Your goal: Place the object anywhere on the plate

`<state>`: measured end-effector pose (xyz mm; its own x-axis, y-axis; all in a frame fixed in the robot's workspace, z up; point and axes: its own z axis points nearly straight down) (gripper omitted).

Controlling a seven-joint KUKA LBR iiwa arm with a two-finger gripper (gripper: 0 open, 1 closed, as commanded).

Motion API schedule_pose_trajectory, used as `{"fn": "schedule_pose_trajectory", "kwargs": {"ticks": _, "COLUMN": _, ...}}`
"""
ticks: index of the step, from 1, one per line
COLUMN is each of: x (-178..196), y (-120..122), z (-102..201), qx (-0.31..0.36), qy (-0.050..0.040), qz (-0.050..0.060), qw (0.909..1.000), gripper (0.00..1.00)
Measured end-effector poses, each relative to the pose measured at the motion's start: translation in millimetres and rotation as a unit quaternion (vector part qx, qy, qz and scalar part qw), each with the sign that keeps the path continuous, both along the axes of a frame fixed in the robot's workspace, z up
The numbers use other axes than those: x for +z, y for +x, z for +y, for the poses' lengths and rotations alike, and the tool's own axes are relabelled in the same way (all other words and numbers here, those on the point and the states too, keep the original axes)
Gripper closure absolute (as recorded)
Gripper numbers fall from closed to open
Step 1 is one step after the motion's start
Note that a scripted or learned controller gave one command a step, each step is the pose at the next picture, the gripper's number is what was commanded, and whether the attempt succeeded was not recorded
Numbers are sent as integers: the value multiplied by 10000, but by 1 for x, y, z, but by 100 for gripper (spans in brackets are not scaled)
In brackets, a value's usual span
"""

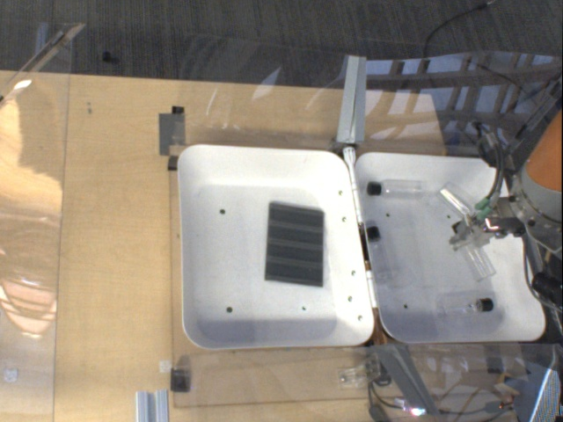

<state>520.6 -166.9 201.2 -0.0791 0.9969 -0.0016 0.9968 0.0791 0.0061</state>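
A dark ridged rectangular plate (295,243) lies flat in the middle of the left bin (202,200). Several clear vials with black caps lie in the right bin (528,328): one at the back left (398,187), one by the left wall (375,233), one at the front (466,306). My gripper (466,231) hangs over the right side of that bin. A clear vial (480,260) lies slanted just below it and another clear piece (452,200) just above it. Glare and the vials' transparency hide whether anything is held.
The arm's orange band (545,165) and cables (493,156) occupy the right bin's far right. A metal post (352,99) stands behind the divider between the bins. Small black brackets (174,128) (179,378) sit at the left bin's corners.
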Motion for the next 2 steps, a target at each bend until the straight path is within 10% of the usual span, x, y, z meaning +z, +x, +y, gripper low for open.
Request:
{"fn": "schedule_pose_trajectory", "kwargs": {"ticks": 1, "x": 56, "y": -3, "z": 45, "qx": 639, "qy": -3, "qz": -7, "qw": 9980, "gripper": 100}}
{"fn": "schedule_pose_trajectory", "kwargs": {"ticks": 2, "x": 138, "y": 61, "z": 99, "qx": 572, "qy": -6, "qz": -18, "qw": 9984, "gripper": 100}}
